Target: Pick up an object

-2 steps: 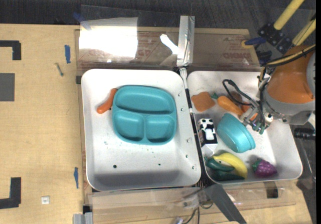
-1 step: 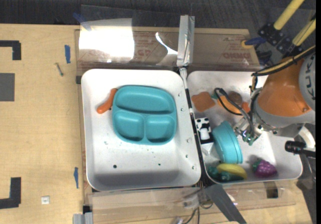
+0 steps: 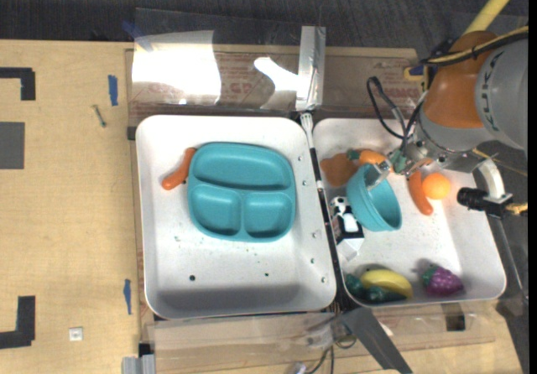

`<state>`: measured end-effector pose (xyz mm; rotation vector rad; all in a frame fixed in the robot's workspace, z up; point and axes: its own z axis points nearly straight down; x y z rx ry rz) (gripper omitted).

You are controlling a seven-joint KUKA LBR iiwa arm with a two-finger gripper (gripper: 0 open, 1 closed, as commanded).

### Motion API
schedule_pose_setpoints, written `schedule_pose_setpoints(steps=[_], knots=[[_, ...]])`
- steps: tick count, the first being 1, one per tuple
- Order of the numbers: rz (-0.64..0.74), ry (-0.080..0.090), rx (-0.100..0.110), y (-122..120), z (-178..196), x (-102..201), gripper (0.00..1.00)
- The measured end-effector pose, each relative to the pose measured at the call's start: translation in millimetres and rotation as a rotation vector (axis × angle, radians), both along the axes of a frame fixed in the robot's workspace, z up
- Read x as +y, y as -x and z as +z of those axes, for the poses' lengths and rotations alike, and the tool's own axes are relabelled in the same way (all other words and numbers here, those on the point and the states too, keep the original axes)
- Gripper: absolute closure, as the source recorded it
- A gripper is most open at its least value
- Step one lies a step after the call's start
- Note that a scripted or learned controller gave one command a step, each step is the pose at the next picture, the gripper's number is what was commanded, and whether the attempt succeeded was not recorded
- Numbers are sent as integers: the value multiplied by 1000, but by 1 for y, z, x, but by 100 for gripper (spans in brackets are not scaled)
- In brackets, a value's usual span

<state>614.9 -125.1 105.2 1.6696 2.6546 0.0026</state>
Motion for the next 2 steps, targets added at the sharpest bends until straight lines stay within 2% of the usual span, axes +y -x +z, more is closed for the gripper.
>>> schedule_pose_setpoints(steps=[1, 2], knots=[[217, 2, -2, 37, -16, -28, 0], [157, 6, -8, 27, -14, 17, 0]])
